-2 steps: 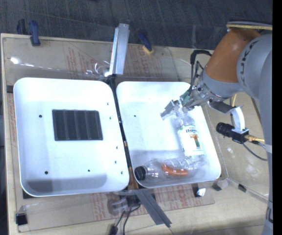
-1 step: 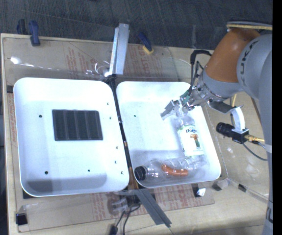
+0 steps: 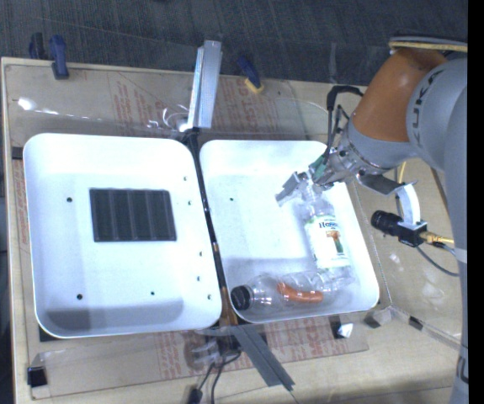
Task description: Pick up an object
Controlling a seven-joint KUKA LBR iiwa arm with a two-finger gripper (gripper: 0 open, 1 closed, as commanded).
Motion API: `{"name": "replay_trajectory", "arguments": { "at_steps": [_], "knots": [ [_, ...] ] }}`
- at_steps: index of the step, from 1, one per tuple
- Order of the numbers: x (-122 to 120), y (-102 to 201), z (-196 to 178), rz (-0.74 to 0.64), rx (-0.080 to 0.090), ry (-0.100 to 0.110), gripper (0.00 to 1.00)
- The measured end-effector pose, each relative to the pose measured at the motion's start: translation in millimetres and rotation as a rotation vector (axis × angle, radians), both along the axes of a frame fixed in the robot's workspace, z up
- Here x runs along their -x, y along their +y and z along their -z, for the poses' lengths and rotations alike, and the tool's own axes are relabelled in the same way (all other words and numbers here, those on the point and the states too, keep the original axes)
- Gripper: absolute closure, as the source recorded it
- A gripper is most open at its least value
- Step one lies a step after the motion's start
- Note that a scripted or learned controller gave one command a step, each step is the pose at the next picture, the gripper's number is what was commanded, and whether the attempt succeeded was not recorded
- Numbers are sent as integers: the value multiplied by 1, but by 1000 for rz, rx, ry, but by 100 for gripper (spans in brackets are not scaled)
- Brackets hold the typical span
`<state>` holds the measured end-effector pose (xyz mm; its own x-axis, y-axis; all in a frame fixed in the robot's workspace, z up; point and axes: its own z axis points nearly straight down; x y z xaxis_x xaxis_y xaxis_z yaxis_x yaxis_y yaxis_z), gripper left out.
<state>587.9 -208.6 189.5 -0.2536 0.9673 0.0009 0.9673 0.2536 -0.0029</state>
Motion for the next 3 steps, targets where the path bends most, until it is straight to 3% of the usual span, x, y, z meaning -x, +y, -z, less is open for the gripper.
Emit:
{"name": "replay_trajectory", "arguments": {
  "at_steps": [3],
  "knots": [
    [-1,1,15,-11,-1,1,0]
  ]
}}
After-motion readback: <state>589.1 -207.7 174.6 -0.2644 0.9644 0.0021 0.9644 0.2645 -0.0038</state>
